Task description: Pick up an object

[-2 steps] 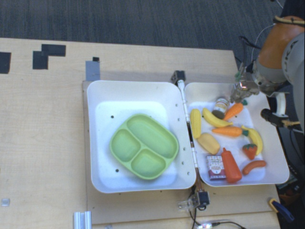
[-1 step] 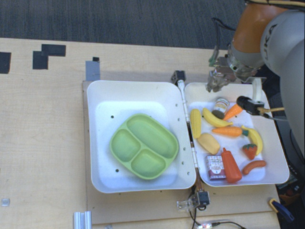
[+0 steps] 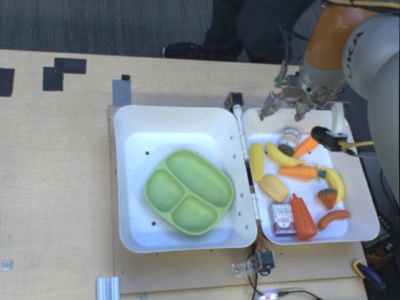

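The right bin (image 3: 369,230) holds several toy foods: a yellow corn cob (image 3: 256,161), a banana (image 3: 282,155), a small can (image 3: 289,138), two carrots (image 3: 300,172), a tan potato (image 3: 274,187), a red ketchup bottle (image 3: 304,217), a red packet (image 3: 282,220), a strawberry (image 3: 327,197), a sausage (image 3: 332,217) and a second banana (image 3: 336,181). My gripper (image 3: 284,109) hangs over the back edge of this bin, above and behind the can. Its fingers (image 3: 269,107) are spread open with nothing between them.
The left bin (image 3: 128,167) holds a green divided plate (image 3: 189,191). A narrow ridge (image 3: 245,167) separates the two bins. A person's dark legs (image 3: 250,17) stand behind the bench.
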Robot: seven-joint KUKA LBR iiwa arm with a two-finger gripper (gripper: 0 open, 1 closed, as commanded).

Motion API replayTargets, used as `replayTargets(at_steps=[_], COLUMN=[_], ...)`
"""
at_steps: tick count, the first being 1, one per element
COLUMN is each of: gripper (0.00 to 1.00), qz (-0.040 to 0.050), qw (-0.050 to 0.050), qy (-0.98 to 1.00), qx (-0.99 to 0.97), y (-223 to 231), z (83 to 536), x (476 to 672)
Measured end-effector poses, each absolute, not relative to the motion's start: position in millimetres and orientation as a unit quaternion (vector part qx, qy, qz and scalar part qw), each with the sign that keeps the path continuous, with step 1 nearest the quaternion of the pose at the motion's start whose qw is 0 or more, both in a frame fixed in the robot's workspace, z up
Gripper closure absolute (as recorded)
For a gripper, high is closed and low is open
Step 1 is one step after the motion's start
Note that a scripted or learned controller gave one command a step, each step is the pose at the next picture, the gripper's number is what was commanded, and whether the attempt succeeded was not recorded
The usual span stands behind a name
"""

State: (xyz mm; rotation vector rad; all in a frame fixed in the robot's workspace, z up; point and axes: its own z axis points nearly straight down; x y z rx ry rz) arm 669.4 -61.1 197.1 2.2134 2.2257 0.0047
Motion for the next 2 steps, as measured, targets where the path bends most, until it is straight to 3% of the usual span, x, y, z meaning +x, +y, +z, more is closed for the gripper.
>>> replayTargets(at_steps=[1,2], gripper=[0.0,1.0], qz=[0.0012,0.0039], qw=[0.002,0.005], qy=[0.708,0.708], qx=[0.706,0.706], y=[-112.7,-112.0], z=[86.7,98.9], x=[578.0,580.6])
